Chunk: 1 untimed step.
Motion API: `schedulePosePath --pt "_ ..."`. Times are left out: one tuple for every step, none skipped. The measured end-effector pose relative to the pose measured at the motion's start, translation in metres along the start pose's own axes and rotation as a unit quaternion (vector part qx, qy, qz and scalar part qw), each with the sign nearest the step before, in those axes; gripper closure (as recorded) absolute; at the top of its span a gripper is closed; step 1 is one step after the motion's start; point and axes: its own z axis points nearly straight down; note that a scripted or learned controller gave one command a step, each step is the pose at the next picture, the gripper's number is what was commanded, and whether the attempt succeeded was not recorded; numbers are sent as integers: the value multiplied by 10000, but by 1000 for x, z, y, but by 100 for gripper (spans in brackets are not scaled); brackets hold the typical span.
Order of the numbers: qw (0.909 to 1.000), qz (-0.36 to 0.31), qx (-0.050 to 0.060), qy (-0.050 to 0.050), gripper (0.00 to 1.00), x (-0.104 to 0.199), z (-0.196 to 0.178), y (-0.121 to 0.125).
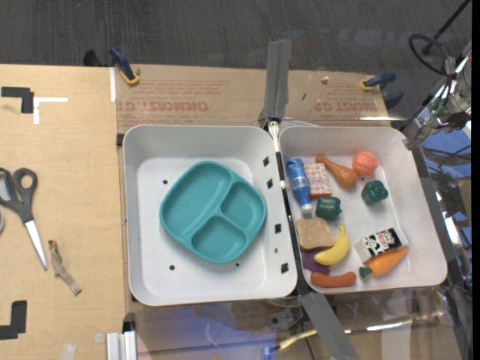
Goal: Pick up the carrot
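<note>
**Carrot lies at the front of the right bin**

Across the bench (60, 201) runs a pale cardboard-brown surface, with printed cardboard sheets laid flat behind the two bins and held by blue clamps (124, 64) at the back edge. Beyond it the floor (225, 13) is dark grey carpet. Scissors (22, 208) with grey handles lie on the left of the bench, with a small strip of scrap (64, 267) just beside their tip. Black tape marks (19, 98) sit on the surface near the left edge.

The left bin (142, 276) holds a teal divided plate (214, 212), turned at an angle. The right bin (420, 201) holds toy food. The carrot (386, 262) lies near the front right corner, orange with a green top end pointing left, just beside a small milk carton (379, 241). A banana (335, 250) and a slice of bread (314, 233) lie to its left, with a sausage (332, 279) at the front wall. Farther back are a blue bottle (298, 181), a drumstick (337, 171), an orange-pink ball (365, 163) and two dark green pieces (375, 193).

At the far right edge, behind the right bin, part of the arm's hardware (442, 103) shows with cables; whether the gripper is released or clenched cannot be told.
</note>
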Motion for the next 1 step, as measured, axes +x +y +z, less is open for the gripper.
schedulePosePath --pt "9993 366 -5 0 100 -11 -74 39"
